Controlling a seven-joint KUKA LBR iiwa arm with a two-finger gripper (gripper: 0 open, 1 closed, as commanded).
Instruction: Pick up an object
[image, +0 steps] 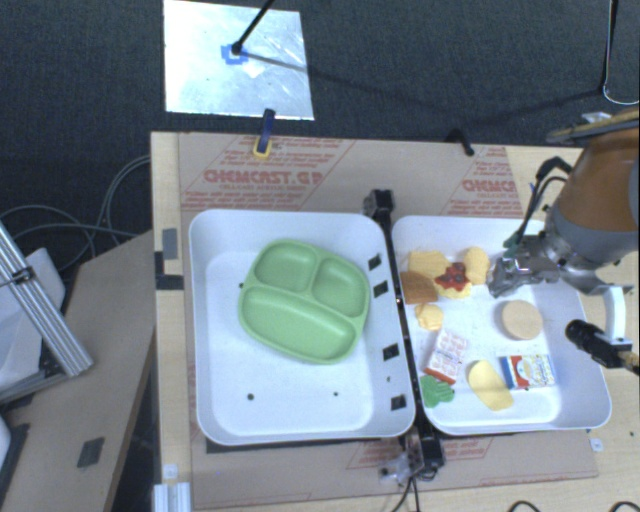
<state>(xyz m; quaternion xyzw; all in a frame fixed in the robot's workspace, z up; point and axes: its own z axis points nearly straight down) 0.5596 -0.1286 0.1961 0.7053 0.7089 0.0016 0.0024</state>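
Reaching in from the right, the gripper (505, 272) hovers over the right bin (580, 400), just above a round tan disc (521, 320); whether its fingers are spread or closed cannot be told from this angle. Nearby lie a red-and-yellow cluster of toy food (447, 277), a small white packet (447, 352), a yellow piece (488, 384) and a blue-and-white carton (527, 371). A green divided plate (303, 299) sits in the left bin (215, 400).

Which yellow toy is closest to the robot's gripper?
The yellow piece at the far end of the right bin, just left of the gripper. The other yellow toys lie farther away.
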